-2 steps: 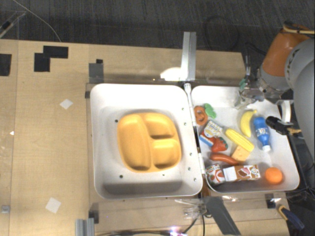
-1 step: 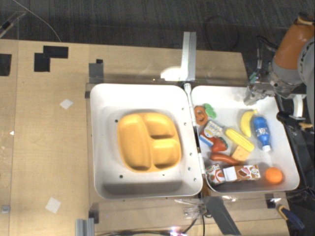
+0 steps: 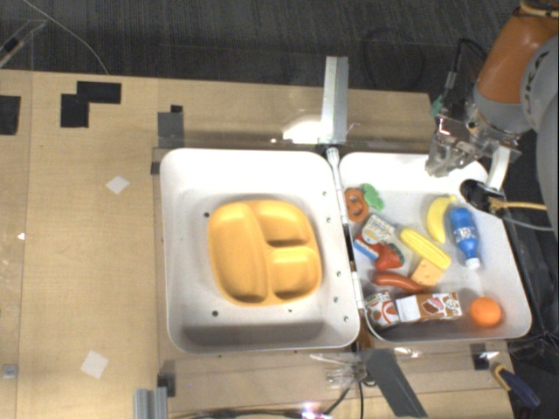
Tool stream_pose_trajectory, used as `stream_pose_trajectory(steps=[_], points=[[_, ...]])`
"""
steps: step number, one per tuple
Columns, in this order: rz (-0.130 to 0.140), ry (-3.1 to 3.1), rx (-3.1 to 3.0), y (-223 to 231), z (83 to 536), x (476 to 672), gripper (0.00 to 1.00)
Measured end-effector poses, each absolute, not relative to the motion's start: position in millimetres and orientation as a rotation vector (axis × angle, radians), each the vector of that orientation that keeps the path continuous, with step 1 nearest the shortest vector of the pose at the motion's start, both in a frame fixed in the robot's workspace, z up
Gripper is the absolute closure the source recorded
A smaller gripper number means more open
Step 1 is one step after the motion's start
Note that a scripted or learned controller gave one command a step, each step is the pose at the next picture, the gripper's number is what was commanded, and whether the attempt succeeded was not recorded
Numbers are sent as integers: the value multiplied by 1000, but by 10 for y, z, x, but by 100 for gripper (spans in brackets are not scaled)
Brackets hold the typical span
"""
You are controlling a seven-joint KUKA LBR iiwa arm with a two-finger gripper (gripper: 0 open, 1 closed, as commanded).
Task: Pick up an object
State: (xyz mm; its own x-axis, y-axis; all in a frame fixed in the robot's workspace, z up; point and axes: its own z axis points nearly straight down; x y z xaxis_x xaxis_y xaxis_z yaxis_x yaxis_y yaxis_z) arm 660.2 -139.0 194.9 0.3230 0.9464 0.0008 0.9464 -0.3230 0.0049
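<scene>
Gripper (image 3: 448,161) above right bin (image 3: 521,286) far edge, nothing held.

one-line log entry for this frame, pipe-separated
gripper: above right bin's far edge, nothing between fingers | toys piled in right bin, untouched | yellow tray: in left bin | pick: not yet done

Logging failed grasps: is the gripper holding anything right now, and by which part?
Nothing is held. The gripper hangs above the right bin's far edge, nothing between its fingers; the banana and bottle lie untouched.
</scene>
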Motion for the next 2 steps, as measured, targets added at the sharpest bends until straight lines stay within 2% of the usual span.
stream_pose_trajectory(steps=[1,2], points=[[-1,1561,2728,-868,1654,6359,100],[9,1407,2808,-178,2500,5790,100]])
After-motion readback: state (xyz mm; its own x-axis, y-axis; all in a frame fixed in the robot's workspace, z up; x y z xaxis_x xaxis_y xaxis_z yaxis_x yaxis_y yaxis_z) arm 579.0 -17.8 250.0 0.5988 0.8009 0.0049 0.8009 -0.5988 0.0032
